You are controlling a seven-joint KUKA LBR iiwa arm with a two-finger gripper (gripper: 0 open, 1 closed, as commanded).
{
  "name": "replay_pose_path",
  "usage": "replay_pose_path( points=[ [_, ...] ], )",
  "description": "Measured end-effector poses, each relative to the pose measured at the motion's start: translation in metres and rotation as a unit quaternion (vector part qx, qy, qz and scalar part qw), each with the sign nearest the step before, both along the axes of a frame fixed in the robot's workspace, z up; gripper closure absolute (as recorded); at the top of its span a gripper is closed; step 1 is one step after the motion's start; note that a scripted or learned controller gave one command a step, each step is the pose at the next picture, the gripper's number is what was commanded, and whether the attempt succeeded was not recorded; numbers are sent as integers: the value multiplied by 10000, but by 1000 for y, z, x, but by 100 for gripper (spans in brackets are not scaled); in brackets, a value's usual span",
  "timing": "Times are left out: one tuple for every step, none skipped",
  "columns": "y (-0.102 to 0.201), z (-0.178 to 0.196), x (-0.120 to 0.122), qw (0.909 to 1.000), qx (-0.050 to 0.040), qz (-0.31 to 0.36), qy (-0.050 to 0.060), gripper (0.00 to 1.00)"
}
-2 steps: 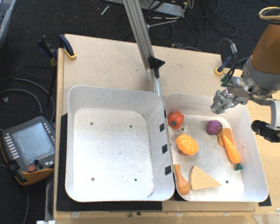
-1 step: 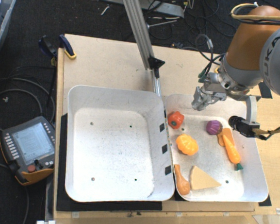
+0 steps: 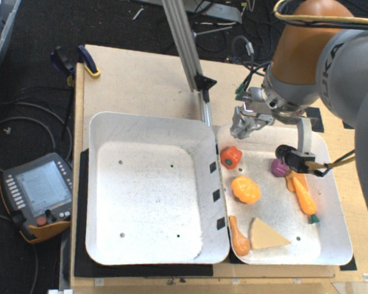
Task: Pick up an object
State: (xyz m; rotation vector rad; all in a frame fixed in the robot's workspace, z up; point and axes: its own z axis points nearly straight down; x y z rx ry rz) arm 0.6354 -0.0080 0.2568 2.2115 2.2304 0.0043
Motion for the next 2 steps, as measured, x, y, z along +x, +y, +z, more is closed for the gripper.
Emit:
replay_pose_path(
  points=[
    [46,-4,3,10000,-2,-4,6,100],
    [93,-21,15,10000,-2,-3,11,100]
  ],
)
